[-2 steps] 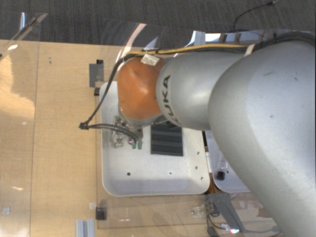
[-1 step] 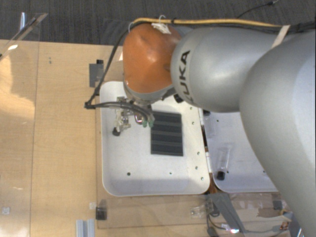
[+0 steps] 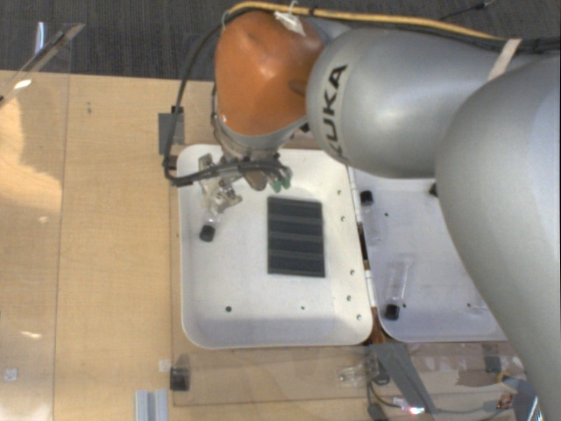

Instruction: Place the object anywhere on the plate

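Where gripper [image 3: 254, 180] hangs, clear black-capped vial [image 3: 210, 224], ribbed dark rectangular plate [image 3: 295, 236]

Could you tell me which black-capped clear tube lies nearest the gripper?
The tube in the left bin, left of the dark ribbed plate, beside the gripper; the others lie in the right bin.

The arm [image 3: 412, 86] hides much of the right bin [image 3: 429, 318] — and most of the tool [image 3: 248, 175] beneath it.
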